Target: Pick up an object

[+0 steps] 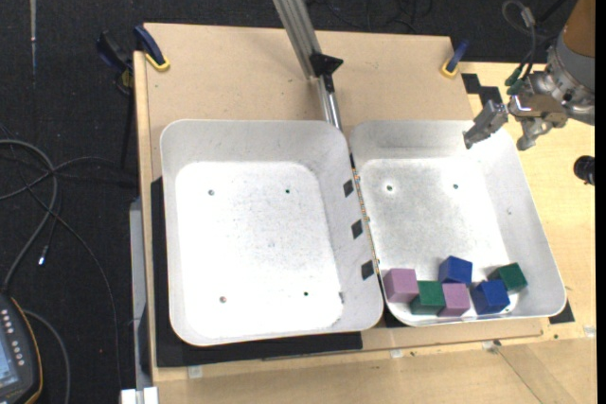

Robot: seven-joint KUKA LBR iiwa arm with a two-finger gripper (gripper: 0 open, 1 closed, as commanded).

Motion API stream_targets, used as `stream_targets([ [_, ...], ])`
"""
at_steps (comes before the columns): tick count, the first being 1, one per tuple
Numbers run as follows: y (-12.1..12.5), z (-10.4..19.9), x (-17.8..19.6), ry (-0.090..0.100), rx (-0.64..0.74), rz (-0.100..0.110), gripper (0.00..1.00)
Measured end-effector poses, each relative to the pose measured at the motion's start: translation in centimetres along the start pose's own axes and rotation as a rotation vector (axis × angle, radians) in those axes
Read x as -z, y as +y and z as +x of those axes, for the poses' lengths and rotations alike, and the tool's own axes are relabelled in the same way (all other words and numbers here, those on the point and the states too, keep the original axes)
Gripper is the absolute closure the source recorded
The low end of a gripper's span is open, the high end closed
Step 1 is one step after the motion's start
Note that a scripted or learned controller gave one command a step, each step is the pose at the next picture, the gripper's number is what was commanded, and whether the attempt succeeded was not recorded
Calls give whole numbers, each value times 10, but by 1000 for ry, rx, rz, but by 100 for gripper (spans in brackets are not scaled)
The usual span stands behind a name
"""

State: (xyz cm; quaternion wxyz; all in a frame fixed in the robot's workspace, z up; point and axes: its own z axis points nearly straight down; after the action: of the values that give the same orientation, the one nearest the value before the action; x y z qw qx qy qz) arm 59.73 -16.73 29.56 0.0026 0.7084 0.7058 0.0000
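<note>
Several small blocks lie clustered at the near edge of the right bin (492,175): a purple block (401,284), a green block (430,296), a blue block (455,270), a pink-purple block (456,298), another blue block (490,295) and a dark green block (511,276). My gripper (502,130) hangs above the bin's far right corner, well away from the blocks. Its two fingers are spread apart with nothing between them, so it is open.
The left bin (189,156) stands beside the right one, their rims meeting at the middle. A slanted metal pole (289,0) reaches down to the bins' far junction. Clamps (151,47) sit at the bench's far corners.
</note>
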Motion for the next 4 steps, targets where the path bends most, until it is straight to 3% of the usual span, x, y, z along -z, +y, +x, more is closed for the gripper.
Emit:
stream_targets([
  [1, 23, -20, -96, 4, 2, 10, 0],
  [2, -12, 16, -142, 6, 5, 11, 0],
  [3, -5, 42, -50, 2, 9, -6, 0],
  [4, 23, 40, -9, 1, 8, -4, 0],
])
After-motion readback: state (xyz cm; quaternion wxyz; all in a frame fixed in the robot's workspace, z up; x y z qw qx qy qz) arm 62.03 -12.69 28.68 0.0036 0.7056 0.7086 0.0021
